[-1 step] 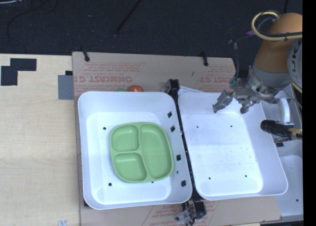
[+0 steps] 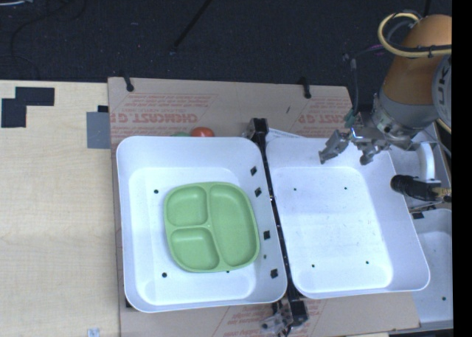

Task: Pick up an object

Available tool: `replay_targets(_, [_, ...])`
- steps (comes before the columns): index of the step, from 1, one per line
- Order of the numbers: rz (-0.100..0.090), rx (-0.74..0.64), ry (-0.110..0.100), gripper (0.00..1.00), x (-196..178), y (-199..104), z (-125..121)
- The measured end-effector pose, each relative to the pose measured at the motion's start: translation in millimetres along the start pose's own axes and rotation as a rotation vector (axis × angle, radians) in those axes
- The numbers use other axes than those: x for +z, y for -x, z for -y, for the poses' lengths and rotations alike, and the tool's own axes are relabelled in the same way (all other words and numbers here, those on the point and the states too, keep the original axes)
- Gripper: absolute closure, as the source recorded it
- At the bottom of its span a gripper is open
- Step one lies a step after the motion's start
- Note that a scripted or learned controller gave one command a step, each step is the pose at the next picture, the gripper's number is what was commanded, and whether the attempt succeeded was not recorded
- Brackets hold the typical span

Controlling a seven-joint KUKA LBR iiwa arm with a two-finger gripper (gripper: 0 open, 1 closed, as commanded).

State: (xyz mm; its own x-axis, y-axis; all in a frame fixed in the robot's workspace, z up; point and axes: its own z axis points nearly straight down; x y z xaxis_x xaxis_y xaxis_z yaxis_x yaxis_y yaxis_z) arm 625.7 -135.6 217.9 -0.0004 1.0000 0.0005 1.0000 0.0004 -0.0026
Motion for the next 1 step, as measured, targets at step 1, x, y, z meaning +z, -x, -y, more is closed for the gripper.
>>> replay_targets(1, [0.000, -0.004, -0.004, 0.00, 54.8, -1.6, -9.5])
